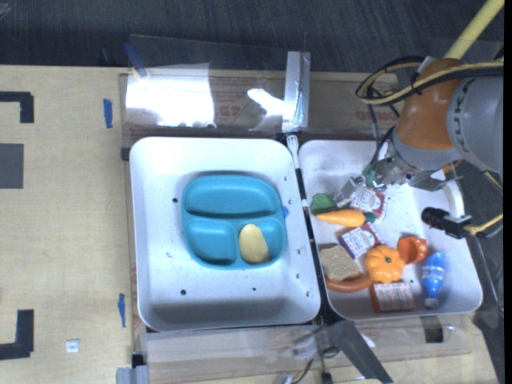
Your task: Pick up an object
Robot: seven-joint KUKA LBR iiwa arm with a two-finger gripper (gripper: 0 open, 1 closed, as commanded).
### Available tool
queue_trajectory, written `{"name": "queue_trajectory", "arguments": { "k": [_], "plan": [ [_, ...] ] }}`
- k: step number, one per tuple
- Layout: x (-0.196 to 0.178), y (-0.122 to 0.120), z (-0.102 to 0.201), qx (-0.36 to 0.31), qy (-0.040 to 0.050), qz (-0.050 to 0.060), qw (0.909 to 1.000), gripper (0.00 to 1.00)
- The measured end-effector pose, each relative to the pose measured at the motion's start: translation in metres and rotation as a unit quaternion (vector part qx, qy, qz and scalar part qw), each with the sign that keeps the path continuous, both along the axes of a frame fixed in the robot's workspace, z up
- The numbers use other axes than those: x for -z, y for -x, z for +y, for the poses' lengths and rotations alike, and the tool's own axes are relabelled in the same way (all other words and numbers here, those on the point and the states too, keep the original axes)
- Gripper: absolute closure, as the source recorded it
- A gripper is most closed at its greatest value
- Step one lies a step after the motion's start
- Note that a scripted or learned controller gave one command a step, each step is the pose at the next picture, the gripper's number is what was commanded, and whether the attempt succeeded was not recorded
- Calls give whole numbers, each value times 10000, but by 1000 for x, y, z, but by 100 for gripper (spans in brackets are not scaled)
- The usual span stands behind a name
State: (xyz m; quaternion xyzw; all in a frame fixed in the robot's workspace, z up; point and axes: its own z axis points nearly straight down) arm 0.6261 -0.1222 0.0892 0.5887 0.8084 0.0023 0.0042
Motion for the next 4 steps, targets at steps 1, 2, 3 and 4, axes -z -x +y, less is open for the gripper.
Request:
{"name": "queue_trajectory", "arguments": {
  "k": [1, 2, 3, 4],
  "plan": [
    [-13, -2, 0, 5, -3, -35, 10000, 100],
    [1, 78, 15, -123, -5, 10, 9999, 100],
    [1, 59, -23, -14, 0, -3, 10000, 100],
    [-18, 45, 9, 552, -7, 28, 9985, 100]
  ]
}}
